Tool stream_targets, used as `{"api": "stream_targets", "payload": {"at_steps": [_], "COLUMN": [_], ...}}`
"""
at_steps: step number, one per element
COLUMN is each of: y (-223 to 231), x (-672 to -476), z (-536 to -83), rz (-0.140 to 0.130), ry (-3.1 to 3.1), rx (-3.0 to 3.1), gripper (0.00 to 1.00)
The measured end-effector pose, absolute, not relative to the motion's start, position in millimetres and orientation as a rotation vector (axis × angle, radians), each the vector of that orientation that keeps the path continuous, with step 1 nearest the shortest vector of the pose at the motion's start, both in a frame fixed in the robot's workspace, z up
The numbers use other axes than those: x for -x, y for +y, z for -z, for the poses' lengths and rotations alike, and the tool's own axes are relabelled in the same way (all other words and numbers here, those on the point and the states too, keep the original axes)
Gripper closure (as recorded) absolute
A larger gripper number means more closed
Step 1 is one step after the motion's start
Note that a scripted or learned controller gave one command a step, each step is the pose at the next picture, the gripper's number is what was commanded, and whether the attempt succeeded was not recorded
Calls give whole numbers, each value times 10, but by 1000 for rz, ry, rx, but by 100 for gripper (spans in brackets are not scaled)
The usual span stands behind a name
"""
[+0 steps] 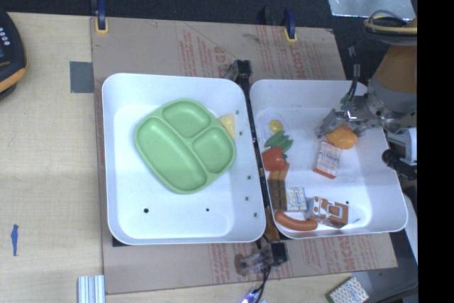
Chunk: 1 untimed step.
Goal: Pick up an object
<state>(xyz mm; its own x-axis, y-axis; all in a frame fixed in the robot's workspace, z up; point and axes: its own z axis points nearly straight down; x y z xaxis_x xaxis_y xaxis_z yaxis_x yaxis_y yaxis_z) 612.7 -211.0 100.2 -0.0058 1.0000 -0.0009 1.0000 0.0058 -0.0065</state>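
Two shallow white plastic bins: left bin (124,160), right bin (383,202). One green three-section plate (184,145) in left bin, one pale yellow piece (228,125) beside it. Right bin: about eight small toy food items, including one orange round fruit (344,138), one sausage (296,222).

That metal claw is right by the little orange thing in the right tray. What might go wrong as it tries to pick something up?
The gripper sits over a small orange object that looks rounded, so it may slip out. A red-and-white packet lies right beside it and could get nudged or caught too. The spot is also near the right bin's far wall, which may crowd the approach.
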Motion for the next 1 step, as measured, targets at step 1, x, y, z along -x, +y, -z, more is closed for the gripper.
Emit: {"api": "stream_targets", "payload": {"at_steps": [1], "y": [-1924], "x": [-6582], "z": [-927], "rz": [0], "ry": [-2229], "rx": [2216], "gripper": [0]}}
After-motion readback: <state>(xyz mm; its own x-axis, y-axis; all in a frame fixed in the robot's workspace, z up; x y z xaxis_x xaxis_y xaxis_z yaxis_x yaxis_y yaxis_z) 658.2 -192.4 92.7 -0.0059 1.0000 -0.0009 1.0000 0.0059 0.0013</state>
